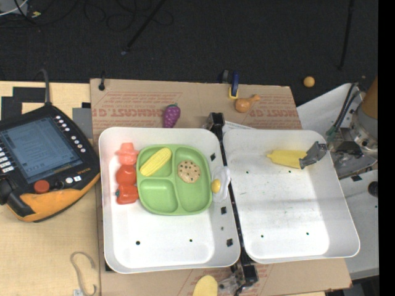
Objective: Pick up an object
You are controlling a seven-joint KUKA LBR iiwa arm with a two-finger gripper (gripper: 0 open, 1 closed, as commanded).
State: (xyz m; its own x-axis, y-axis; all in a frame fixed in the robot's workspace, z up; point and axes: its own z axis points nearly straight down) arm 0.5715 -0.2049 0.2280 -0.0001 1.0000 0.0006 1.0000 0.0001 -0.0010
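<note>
The yellow banana-shaped toy [286, 158] lies in the right bin [290, 227], in the bin's upper half toward its right wall. Its long axis runs nearly across the picture, tilted slightly down to the right, with the narrower tip pointing at the left bin [160, 251].

The gripper [315, 153] sits at the right end of that toy, at the right bin's right rim. One grey finger [311, 155] reaches to the toy's right end and appears to touch it. Whether the fingers stand apart or together, I cannot tell; the toy is not seen between them.

The left bin, just beside the right bin, holds a green divided plate [176, 199]. On that plate, the upper left compartment carries a yellow corn cob [154, 161] and the upper right a round cookie [189, 171]. A red-orange toy figure [126, 174] lies against the plate's left edge. A small yellow piece [216, 186] sits at the plate's right edge.

Both bins rest on a sheet of cardboard [136, 103]. On it, above the left bin, lies a purple grape cluster [171, 115]; farther right along the same sheet is an orange pear-shaped toy [245, 103]. A teach pendant [43, 159] with an orange base lies to the left of the left bin. Below the left bin a yellow lemon-like toy [205, 285] shows. The floor behind the cardboard is dark.
</note>
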